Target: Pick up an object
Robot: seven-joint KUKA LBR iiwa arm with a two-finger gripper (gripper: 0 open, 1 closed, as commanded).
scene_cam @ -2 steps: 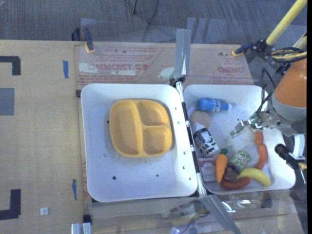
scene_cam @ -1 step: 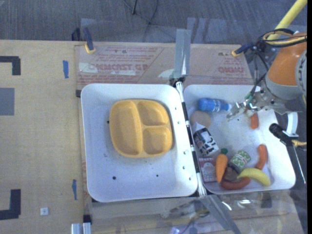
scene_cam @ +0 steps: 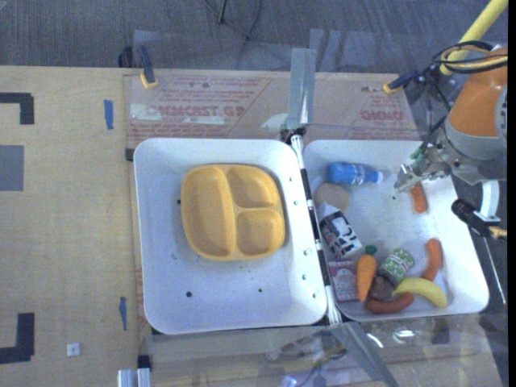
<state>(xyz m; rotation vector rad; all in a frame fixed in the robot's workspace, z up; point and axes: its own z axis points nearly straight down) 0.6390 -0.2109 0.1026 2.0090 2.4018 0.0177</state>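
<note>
We are looking down on a worktop carrying two shallow white bins side by side. The left bin is holding a yellow divided plate, lying flat near its middle with three compartments facing up.

The right bin is holding the loose objects. Along its far-left part a blue bottle is lying on its side, and just near of it a tan rounded piece is resting against the bin's left wall. Nearer still, a black-and-white carton is lying along that same wall. In the near part of the bin, a carrot is pointing towards us, a small green can is sitting just right of it, a banana is curving along the near edge, and a dark red sausage is lying just left of the banana. An orange sausage-like piece is leaning near the right wall.

The arm is reaching in from the right, and its gripper is hanging over the far-right part of the right bin. A small orange piece is lying right beneath the tips, but we cannot tell whether the fingers are apart or together, nor whether they are touching it.
</note>
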